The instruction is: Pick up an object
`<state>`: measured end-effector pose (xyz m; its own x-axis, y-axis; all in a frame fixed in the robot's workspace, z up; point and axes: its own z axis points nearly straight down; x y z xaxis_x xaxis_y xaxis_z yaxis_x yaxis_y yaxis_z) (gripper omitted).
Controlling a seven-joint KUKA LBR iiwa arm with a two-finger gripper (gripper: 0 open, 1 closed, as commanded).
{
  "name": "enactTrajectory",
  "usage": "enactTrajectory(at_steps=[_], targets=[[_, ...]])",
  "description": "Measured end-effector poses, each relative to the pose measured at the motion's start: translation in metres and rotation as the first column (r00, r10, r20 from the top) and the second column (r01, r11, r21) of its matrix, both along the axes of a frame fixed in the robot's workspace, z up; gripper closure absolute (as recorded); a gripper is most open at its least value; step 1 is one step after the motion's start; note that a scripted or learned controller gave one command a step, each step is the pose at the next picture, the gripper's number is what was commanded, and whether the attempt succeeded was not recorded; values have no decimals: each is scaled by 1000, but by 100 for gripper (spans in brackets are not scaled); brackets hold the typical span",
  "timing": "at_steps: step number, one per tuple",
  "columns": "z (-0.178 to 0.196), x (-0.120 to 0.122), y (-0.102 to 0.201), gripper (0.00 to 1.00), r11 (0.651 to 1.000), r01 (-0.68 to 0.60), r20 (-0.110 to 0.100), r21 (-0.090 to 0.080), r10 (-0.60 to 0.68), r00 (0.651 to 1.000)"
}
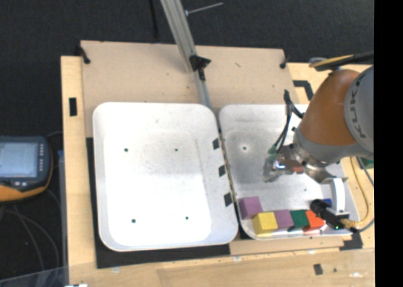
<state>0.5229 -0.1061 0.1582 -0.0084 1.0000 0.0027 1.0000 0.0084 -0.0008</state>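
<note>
The gripper (274, 171) hangs over the middle of the right bin (252, 122), reaching in from the right under the arm's orange band (327, 106) and grey wrist. Its metal tip shows as a small bright cluster, too blurred and too small to tell whether the fingers are spread or pressed together, and nothing can be made out between them. Whether the tip touches the bin floor cannot be told either; it sits above bare white floor, with no block directly under it. The blocks lie nearer the viewer than the tip, gathered along the near edge of the right bin. A purple block (250, 206) sits closest to the tip, near and slightly left of it, apart from it. Just nearer and to the right of that is a yellow block (266, 222), touching or almost touching the purple one. Continuing right along the near wall come a second purple block (284, 219), a green block (298, 219) and an orange block (313, 221), packed side by side in a row. A black fitting (320, 206) on the arm's side overlaps the right end of that row. The left bin (113, 153) lies just beside the right one on the surface (151, 65), its floor showing a few small dark dots. A slanted metal rail (178, 21) runs from the far side down toward the gap between the bins.
</note>
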Motion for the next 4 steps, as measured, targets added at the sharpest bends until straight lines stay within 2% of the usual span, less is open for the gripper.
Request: enactTrajectory(at_steps=[1,2,3,4], targets=[[41,19,42,100,1000,1,6,-2,-1,1000],[68,8,59,100,1000,3,5,-2,-3,1000],[37,11,146,100,1000,-1,-3,-1,1,1000],[103,-14,186,100,1000,1,7,0,-1,1000]])
